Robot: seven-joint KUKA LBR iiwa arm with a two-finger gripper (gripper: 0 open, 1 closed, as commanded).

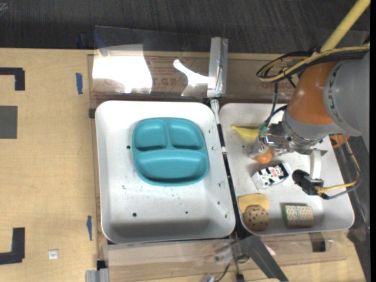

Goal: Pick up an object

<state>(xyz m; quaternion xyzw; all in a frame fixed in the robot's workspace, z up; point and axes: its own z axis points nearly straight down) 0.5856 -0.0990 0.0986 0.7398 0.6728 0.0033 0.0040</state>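
The tan perforated ball and the small patterned cylinder lie nearest the camera, at the near edge of the right bin, well short of the gripper. The gripper hangs low over the far-left part of that bin, its tips hidden under the grey wrist, so their spread cannot be told. Just beneath it sits a small orange object, rounded and smooth-looking; just beyond lies a yellow banana-shaped piece, and just nearer a black-and-white printed block. These crowd together, so a descent could nudge a neighbour or close on two at once. Smooth curved surfaces might squirt from the pinch. The left bin, well off to the gripper's side, holds a glossy teal divided plate.
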